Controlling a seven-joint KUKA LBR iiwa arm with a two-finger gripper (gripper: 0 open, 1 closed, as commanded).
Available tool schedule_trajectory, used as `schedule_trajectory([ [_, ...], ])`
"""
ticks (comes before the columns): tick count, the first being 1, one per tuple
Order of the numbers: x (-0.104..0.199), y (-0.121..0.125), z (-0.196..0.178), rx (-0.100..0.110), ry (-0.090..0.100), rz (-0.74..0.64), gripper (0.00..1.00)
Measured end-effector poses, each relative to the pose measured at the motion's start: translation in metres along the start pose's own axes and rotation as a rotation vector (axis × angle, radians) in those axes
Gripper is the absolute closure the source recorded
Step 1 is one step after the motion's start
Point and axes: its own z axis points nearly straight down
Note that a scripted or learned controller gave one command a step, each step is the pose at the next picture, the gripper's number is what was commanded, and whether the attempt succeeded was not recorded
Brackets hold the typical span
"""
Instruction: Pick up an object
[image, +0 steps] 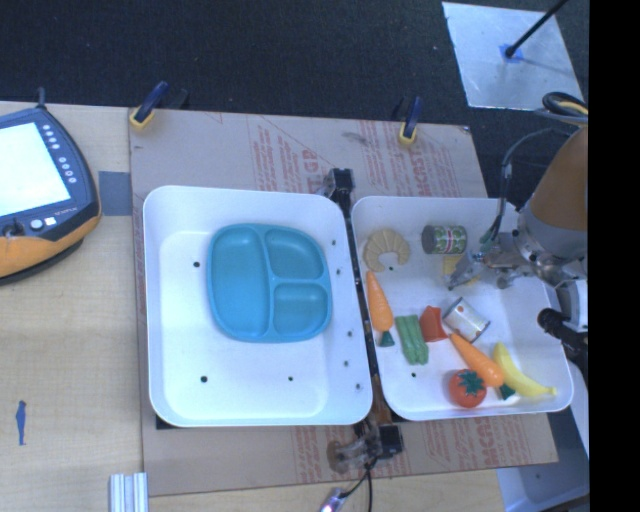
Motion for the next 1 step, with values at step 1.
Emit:
schedule_trajectory([
  [1, -0.0027, 0.0548, 0.0038, 0.027, 0.005, -0.005, 0.0],
])
